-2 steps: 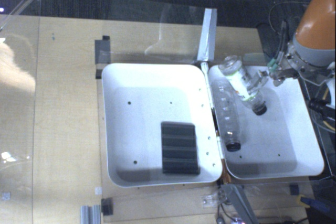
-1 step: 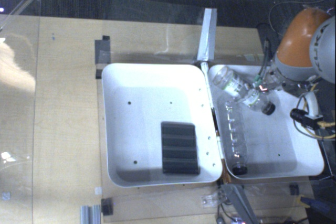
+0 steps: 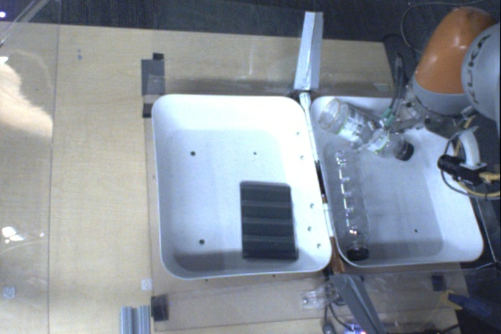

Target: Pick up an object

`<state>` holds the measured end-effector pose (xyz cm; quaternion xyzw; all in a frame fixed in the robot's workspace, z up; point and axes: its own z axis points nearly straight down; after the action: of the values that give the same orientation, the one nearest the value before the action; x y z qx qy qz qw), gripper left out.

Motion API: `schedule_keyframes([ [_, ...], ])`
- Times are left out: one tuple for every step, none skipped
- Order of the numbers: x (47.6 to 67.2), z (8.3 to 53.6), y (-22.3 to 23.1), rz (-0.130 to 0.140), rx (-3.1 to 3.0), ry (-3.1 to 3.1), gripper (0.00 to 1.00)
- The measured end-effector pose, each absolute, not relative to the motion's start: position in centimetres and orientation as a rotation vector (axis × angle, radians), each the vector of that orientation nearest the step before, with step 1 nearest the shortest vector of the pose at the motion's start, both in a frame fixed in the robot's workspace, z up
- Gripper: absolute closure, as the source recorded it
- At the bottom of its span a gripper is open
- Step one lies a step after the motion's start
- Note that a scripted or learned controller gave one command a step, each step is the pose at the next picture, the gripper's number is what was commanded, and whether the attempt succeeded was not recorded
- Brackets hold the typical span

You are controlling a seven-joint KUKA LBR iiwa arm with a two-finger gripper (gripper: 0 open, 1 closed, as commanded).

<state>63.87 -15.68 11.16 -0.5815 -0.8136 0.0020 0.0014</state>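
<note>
A clear plastic bottle (image 3: 351, 203) lies lengthwise along the left wall of the right bin (image 3: 438, 215), its dark cap toward the front. A second clear container (image 3: 342, 120) sits tilted in that bin's back left corner. My gripper (image 3: 389, 134) reaches in from the right, under the orange-banded wrist (image 3: 450, 51), and its tip meets the right end of that clear container. The see-through plastic blurs the contact, so a grasp cannot be made out. A black ribbed block (image 3: 268, 220) lies flat in the left bin (image 3: 196, 168), toward the front.
A grey upright bar (image 3: 309, 51) stands behind the seam between the two bins. Cables (image 3: 470, 168) hang by the arm at the right bin's right side. A small dark round part (image 3: 403, 150) sits just below the gripper.
</note>
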Motion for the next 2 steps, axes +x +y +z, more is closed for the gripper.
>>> schedule_keyframes([
  [66.76,10.83,-17.84,0.026,-1.707,-2.591,0.0],
  [66.72,10.79,-17.92,0.026,-1.711,-2.588,0.0],
])
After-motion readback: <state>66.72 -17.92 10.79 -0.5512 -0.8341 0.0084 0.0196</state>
